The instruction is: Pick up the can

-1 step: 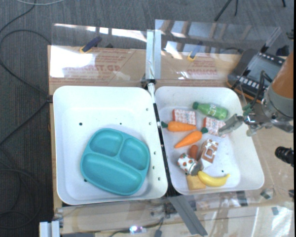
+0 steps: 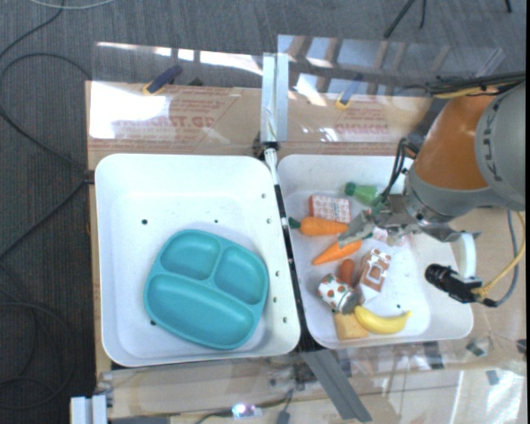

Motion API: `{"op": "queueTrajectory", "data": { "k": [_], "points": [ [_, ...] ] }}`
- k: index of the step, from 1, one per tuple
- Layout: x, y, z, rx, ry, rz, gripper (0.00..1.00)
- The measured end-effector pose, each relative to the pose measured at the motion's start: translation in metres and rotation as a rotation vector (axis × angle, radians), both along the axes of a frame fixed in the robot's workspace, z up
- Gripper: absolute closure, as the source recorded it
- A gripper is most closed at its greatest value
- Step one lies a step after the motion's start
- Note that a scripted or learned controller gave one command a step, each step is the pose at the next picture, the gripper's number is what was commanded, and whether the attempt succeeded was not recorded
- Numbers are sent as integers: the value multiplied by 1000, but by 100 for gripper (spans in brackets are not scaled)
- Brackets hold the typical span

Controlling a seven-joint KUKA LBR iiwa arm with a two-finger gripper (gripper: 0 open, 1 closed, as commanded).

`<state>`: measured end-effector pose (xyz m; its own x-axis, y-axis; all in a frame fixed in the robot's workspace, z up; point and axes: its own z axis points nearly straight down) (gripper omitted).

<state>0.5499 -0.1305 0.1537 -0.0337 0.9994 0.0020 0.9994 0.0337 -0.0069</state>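
Item: small metal can (beside yellow banana), right white bin; my gripper above carrots, state indiscernible.

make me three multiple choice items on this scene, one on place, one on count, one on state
1. Where does the teal divided plate lie?
A. left bin
B. right bin
C. on the floor

2. How many carrots are in the right bin?
A. none
B. two
C. five

3. How does the banana lie?
A. in the gripper
B. on the plate
C. loose near the bin's front edge

Answers: 1 A, it rests in the left bin. 2 B, two orange carrots lie side by side. 3 C, it rests on the bin floor apart from the gripper.
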Motion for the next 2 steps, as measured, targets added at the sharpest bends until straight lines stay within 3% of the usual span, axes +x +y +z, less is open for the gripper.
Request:
{"op": "queueTrajectory", "data": {
  "k": [1, 2],
  "points": [
    [79, -39, -56, -5, -28, -125, 0],
    [121, -71, -59, 8, 6, -72, 0]
  ]
}}
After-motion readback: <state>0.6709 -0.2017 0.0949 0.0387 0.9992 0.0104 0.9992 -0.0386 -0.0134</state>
